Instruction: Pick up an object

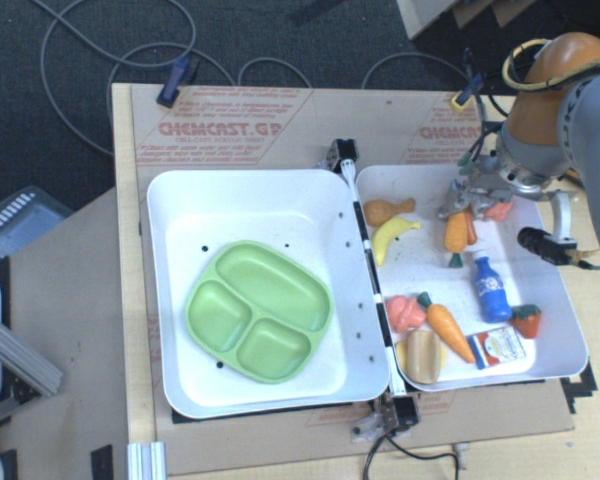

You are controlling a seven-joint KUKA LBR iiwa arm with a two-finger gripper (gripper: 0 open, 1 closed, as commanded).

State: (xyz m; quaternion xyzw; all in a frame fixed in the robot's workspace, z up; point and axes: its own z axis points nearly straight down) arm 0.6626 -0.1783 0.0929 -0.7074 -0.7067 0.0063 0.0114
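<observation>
My gripper [468,206] is over the far part of the right bin [425,273], and my arm comes in from the right side of the view. Open or closed: cannot tell from this angle, the wrist blocks it.

The orange toy [460,232] is the nearest pick candidate. It lies in the right bin directly below my gripper in the view, with its top end meeting or tucked under the gripper. I cannot tell whether I am gripping it or whether it is just lying on the bin floor.

Other items in the right bin:
- A pink piece [499,210] is just right of my gripper and partly hidden by it.
- The drumstick [388,211] is near the far-left corner, with the banana [392,237] just beside it on the near side, both close to the divider.
- The blue bottle [491,289] lies mid-bin, nearer the camera than the orange toy and apart from it.
- The strawberry [526,321] is just right of the bottle's near end.
- The packet [500,346] lies flat by the near wall.
- The carrot [448,331] lies at a slant between the peach [406,313] and the packet, and it touches the peach.
- The bun [423,357] is in the near-left corner, just below the peach, against the carrot.

The left bin [240,203] holds a green plate [260,310] with three compartments. It lies flat, well apart from my gripper.
</observation>
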